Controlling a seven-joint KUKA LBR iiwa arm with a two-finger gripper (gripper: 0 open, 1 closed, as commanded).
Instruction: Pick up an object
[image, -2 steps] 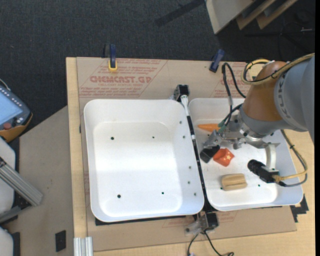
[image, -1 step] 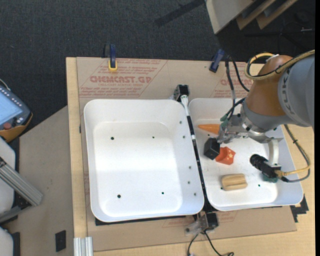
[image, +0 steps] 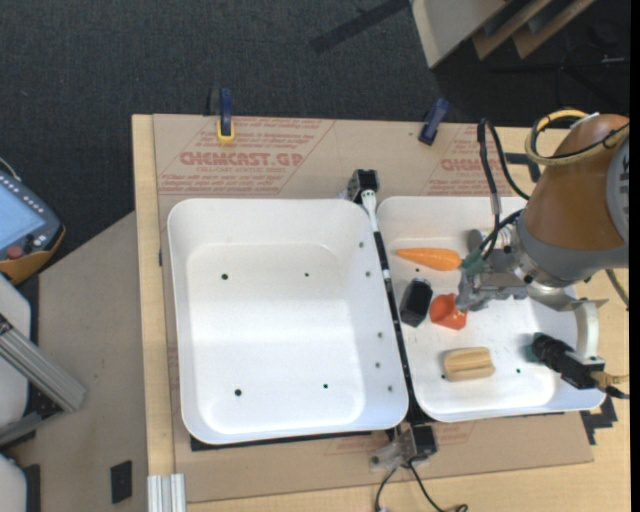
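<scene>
The fingers (image: 466, 296) come down right of centre onto a red-orange object (image: 451, 315) in the right bin (image: 500, 400); I cannot tell whether they clamp it. A black block (image: 414, 302) lies just left, an orange carrot (image: 430, 258) above, a tan block (image: 468, 364) below

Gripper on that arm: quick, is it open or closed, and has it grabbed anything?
Gripper: cannot be told whether open or closed; it sits low over the red-orange object in the right bin, but no grasp is visible.
</scene>
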